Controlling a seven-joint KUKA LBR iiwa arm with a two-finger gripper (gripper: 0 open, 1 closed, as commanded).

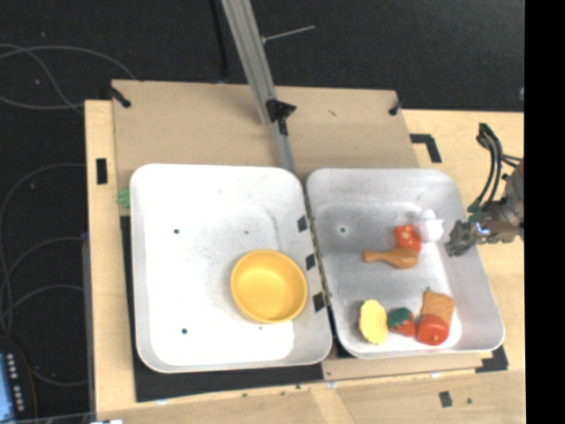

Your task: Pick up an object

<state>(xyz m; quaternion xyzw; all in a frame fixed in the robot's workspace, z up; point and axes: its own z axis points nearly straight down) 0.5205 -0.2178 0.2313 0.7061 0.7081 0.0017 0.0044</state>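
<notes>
The right bin holds a scatter of small toy foods. Near its centre lies a brown drumstick, handle pointing toward 9 o'clock, and touching it at about 1 o'clock is a small red tomato with a white piece just beside that, again at 1 o'clock. Toward 6 o'clock in the same bin sits a yellow lemon-like piece; at its 3 o'clock is a red strawberry with a green cap, then a larger red tomato with a tan bread-like piece just above it.

The gripper hangs at the bin's 3 o'clock rim, near the white piece but apart from it — nothing shows between its fingers, and whether they are spread or pressed together I cannot tell from this blur.

The left bin carries a yellow bowl, upright, toward its 4 o'clock side. Both bins rest on a tan bench, and a grey metal pole slants in from 12 o'clock.
</notes>
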